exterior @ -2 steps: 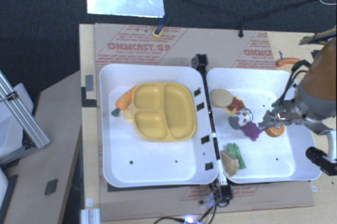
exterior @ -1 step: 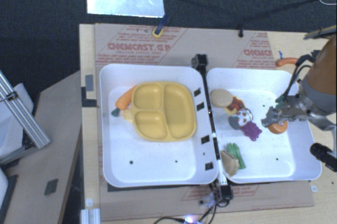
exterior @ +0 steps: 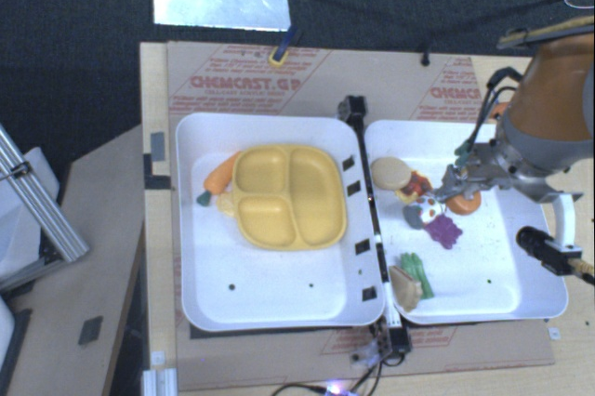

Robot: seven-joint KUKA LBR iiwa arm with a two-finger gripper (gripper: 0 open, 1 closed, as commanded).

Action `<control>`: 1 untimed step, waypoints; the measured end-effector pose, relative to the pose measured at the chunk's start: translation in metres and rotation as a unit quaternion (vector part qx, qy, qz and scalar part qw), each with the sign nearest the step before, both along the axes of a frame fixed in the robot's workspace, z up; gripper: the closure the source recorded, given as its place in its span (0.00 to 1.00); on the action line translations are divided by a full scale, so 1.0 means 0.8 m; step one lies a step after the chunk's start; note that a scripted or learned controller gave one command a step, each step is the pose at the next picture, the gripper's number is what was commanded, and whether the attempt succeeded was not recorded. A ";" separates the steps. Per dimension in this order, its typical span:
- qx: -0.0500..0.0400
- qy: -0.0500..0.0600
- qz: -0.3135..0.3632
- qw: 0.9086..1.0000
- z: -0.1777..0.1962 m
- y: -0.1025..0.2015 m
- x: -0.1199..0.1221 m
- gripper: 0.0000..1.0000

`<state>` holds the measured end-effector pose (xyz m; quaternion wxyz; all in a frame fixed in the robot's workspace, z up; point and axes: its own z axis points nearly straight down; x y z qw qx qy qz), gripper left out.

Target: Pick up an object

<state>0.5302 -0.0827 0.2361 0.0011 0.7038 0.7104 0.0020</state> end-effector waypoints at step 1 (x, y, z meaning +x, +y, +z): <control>0.001 0.000 0.000 1.000 0.005 0.064 0.034 1.00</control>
